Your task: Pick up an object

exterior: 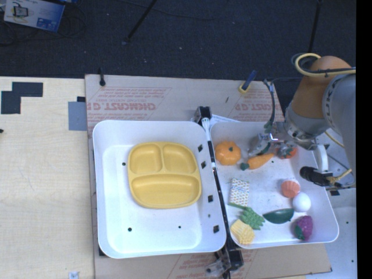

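Pincer (263, 146) sits low in the right bin (325, 228) touching the carrot (257, 161); its grip cannot be told.

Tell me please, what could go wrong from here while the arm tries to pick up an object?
1. The gripper is low beside the carrot; it may push the carrot away rather than grip it.
2. The small pumpkin lies close by and could get knocked against the right bin wall.
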`<action>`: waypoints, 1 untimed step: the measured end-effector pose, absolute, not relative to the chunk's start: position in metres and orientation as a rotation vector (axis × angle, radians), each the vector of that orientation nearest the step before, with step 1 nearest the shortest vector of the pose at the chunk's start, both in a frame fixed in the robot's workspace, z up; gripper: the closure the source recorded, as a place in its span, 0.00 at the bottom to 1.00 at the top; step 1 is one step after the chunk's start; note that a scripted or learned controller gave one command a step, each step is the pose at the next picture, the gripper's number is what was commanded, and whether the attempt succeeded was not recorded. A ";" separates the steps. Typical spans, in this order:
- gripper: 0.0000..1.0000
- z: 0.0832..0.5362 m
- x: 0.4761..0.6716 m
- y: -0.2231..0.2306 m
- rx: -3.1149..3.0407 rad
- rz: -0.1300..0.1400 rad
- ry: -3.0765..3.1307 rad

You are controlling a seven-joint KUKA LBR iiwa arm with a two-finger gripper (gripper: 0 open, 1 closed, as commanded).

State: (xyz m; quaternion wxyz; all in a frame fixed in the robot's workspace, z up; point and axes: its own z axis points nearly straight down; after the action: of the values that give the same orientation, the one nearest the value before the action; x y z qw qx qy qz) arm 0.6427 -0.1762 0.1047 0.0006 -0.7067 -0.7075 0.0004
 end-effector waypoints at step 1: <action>0.00 0.087 0.644 -0.190 -2.212 0.002 -2.222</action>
State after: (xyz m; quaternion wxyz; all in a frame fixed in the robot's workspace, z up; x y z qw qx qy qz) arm 0.6440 -0.1898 0.0871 0.0031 -0.7056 -0.7086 0.0006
